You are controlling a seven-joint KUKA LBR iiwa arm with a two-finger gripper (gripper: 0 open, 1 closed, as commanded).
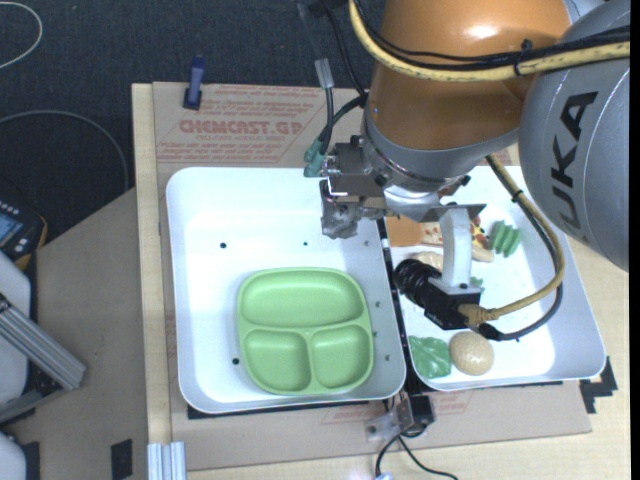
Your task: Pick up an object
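Looming closest to the lens, the grey arm [580, 118] with its orange band [460, 28] reached in from the right and covered the upper part of the right bin [575, 353]. Its gripper [340, 218] hung over the inner edge of the left bin [190, 268], near the divide between the two bins; whether it was open or closed could not be made out, and nothing was seen in it. A green divided plate [303, 330] lay flat in the left bin, below and slightly left of the gripper, apart from it. In the right bin, a beige round object [471, 353] rested beside a green leaf-shaped piece [430, 353], well apart from the gripper.
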